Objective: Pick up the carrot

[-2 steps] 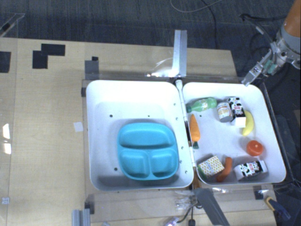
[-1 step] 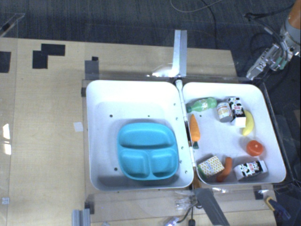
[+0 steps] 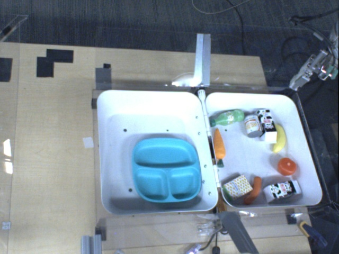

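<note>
carrot point(image 3: 219, 144) lying lengthwise against right bin's point(image 3: 304, 126) left wall | looking light, stiff, smooth; taking it mid-body across its width | jaws point(image 3: 312, 73) hovering off-bin, opening unreadable

The gripper point(image 3: 301, 81) hangs beyond the far right corner of the right bin point(image 3: 296, 106), off the bench, tilted and pointing down-left.

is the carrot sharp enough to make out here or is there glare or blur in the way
Camera view: the carrot reads clearly, orange against the white bin, no glare on it; a soft shadow lies below the blue tray; the gripper at the upper right looks slightly blurred.
</note>
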You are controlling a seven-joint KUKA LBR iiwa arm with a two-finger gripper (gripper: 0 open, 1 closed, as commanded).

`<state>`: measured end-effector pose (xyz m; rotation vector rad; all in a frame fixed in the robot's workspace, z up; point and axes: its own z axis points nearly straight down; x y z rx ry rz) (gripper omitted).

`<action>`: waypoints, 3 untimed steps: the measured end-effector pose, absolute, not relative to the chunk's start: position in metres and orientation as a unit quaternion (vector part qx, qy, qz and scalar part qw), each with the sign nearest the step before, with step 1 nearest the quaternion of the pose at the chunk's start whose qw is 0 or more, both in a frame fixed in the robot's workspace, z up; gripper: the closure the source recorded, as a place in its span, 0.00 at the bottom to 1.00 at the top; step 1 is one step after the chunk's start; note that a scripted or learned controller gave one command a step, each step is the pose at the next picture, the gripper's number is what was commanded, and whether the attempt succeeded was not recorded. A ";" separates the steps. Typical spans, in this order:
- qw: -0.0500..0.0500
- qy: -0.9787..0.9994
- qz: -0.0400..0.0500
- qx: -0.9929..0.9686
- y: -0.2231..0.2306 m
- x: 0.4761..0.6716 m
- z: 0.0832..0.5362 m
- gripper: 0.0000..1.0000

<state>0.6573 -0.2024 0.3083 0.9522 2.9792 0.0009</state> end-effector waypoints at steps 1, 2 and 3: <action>0.007 0.960 0.000 0.279 -0.205 0.648 0.325 1.00; 0.006 0.970 0.000 0.243 -0.204 0.649 0.321 1.00; 0.007 0.978 0.000 0.208 -0.203 0.664 0.318 1.00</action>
